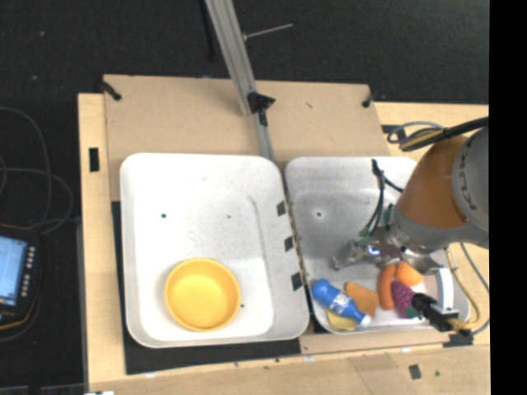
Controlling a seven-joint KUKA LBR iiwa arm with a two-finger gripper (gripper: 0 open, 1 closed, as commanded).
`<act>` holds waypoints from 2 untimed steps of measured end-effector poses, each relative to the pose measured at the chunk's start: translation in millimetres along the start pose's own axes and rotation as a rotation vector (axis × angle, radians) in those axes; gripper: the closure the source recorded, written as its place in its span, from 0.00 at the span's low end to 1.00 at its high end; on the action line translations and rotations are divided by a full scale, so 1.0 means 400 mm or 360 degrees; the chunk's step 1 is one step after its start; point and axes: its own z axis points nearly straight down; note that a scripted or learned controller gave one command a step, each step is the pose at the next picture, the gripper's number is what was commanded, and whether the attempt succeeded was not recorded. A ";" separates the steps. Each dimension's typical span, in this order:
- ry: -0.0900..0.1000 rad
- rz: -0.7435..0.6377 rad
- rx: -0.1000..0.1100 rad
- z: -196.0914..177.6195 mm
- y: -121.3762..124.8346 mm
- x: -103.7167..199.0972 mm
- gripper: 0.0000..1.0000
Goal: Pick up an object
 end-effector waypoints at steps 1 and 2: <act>0.0000 0.0008 -0.0009 -0.032 0.004 -0.003 1.00; -0.0002 -0.0006 -0.0013 -0.182 0.031 -0.010 1.00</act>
